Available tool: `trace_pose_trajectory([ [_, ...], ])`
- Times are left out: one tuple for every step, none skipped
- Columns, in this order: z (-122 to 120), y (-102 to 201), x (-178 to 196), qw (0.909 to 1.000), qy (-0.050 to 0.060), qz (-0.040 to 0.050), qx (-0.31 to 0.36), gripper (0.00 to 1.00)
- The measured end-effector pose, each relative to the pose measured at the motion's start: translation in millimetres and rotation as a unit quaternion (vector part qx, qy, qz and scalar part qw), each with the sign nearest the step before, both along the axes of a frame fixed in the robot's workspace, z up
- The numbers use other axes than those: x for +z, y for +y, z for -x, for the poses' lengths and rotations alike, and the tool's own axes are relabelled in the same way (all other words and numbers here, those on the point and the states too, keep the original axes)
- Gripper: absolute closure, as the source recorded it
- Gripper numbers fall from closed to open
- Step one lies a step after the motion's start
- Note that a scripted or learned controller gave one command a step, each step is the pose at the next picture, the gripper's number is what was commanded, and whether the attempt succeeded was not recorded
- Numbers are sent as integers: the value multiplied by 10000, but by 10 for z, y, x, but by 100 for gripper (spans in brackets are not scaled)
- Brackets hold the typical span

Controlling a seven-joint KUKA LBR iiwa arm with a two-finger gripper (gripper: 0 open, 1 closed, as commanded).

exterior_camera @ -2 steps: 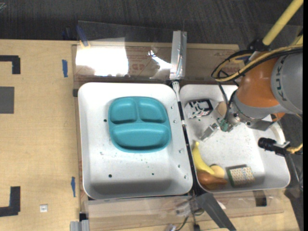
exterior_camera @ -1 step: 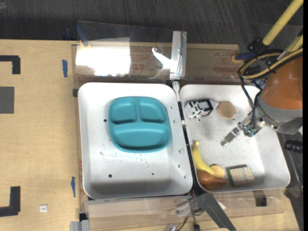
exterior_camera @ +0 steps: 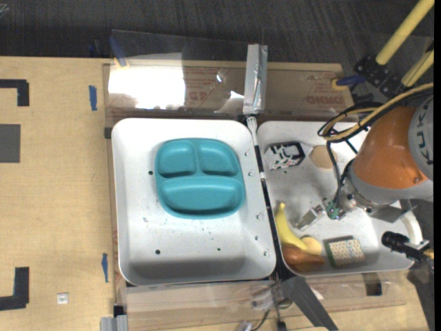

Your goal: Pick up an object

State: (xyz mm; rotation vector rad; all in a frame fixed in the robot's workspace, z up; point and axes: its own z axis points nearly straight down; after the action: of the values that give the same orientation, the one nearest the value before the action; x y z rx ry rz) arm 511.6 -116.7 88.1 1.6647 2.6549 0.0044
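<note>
My gripper hangs low over the middle of the right bin, reaching in from the right under the arm's orange band. Nothing shows held in it. A yellow banana lies just left of it and slightly nearer the front, along the bin's left wall. At the banana's front end sits a reddish-brown rounded thing. A small rectangular sponge-like block with a green checked top rests at the front of the bin, below the gripper.
A black-and-white packet and a tan round thing lie at the back of the right bin. The left bin holds a teal divided plate. A clear panel stands behind the bins.
</note>
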Motion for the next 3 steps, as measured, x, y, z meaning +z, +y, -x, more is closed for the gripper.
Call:
trace_pose_trajectory([
  [-578,103,-2,10000,-9,-3,-82,0],
  [-141,117,1,9989,-1,-10,-472,0],
  [291,-229,-2,9894,1,-7,-1452,0],
])
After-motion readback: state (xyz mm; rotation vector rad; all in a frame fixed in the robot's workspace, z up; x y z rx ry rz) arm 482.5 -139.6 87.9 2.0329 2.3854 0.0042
